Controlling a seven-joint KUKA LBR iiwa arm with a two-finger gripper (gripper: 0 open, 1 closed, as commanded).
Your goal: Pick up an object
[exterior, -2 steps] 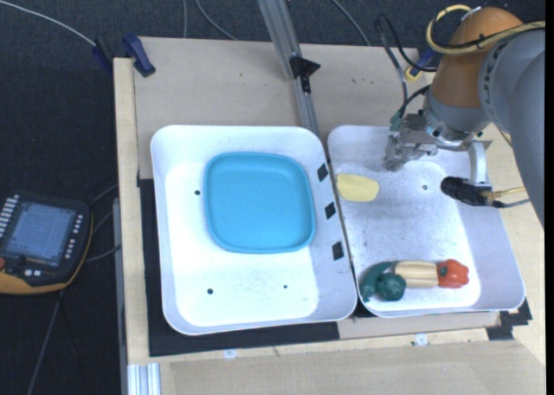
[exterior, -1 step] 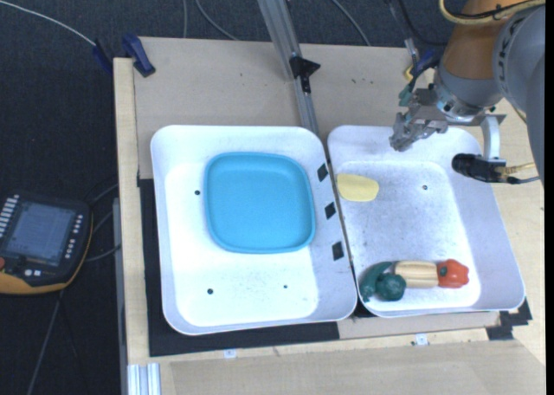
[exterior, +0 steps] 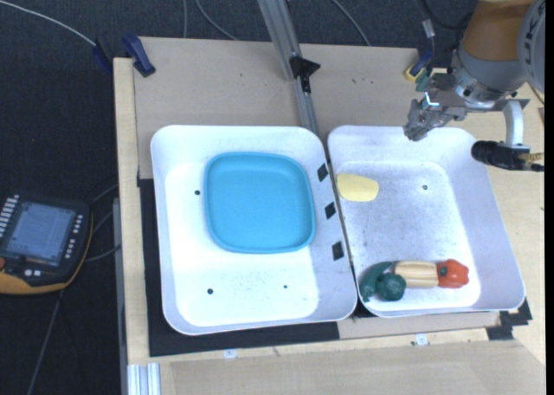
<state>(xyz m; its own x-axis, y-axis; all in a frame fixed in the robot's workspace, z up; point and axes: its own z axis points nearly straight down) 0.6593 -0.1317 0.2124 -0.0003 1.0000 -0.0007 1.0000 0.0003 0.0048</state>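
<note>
Camera view | gripper [exterior: 421, 127] hovered over right bin's [exterior: 489, 203] far rim | fingers' state unclear | risk: descending there, striking rim, missing yellow object [exterior: 357, 187].

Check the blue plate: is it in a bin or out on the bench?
In. The blue plate lies flat inside the left bin.

A pale yellow, rounded lump [exterior: 357, 187] lies flat near the left wall of the right bin [exterior: 485, 203], toward its far end and well apart from the other pieces. Along that bin's near edge three pieces lie in a row: a dark green, knobbly object [exterior: 383, 285] at the left, touching a tan, cylinder-like piece [exterior: 416, 275] lying on its side, which meets a red object [exterior: 453, 274] at its right end.
</note>
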